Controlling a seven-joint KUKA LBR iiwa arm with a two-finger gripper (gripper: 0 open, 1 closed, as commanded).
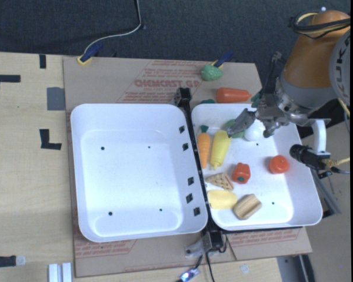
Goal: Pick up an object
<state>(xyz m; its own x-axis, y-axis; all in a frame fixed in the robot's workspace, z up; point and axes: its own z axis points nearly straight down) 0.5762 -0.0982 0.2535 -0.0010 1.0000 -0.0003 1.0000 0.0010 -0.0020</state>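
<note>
The gripper [256,124] hangs over the back of the right bin [300,213], fingers spread open with nothing between them. A white object [253,133] lies just under them, beside something green [234,126]. The corn [219,147] and carrot [203,149] lie close by on the left. Further forward are a red pepper [241,173], tomato [278,164], cracker [220,181], lemon [222,200] and bread roll [247,206]. The left bin [129,113] sits alongside.
</note>
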